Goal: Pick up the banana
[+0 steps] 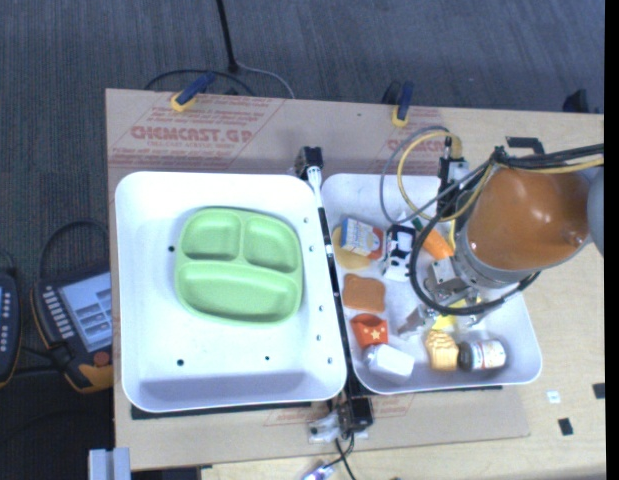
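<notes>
Gripper (436, 313) lowered into right bin (524, 363), beside yellow banana (441, 322); finger state hidden by wrist, cannot be told.

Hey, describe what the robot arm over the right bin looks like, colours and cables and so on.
The arm has a rounded, glossy orange section over a grey ring. Black and yellow cables loop off it over the right bin. The gripper below is dark metal, blurred in detail.

Robotics lab setup. Plywood bench top (189, 133) stenciled with lettering, held by clamps (192, 91), sits over grey office carpet (89, 28). Two white bins (139, 268), loose cables (229, 28), a teach pendant (84, 313) at left, grey-orange robot arm (524, 218).
</notes>
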Action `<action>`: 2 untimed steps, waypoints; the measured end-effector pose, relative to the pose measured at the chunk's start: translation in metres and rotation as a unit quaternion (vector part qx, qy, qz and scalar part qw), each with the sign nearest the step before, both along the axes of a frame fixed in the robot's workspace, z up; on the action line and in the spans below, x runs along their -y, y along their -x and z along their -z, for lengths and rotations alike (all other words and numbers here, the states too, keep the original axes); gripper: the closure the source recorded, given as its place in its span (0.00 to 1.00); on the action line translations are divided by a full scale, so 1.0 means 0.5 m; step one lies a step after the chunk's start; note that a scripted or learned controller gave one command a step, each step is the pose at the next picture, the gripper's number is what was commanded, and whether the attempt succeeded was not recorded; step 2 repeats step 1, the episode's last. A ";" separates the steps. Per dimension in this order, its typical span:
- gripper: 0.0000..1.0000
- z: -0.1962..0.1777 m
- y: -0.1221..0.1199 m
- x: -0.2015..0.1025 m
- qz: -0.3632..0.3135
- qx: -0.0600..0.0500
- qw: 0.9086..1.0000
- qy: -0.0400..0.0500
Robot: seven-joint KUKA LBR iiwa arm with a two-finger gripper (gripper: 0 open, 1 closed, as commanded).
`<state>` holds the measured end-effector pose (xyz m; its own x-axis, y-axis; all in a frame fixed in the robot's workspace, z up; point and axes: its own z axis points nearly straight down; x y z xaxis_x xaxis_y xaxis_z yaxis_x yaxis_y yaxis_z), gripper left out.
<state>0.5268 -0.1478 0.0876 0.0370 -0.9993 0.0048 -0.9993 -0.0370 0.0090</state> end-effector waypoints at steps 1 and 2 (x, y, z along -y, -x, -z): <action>0.00 -0.043 0.087 0.024 -0.153 0.001 0.988 -0.006; 0.00 -0.043 0.087 0.024 -0.153 0.001 0.988 -0.006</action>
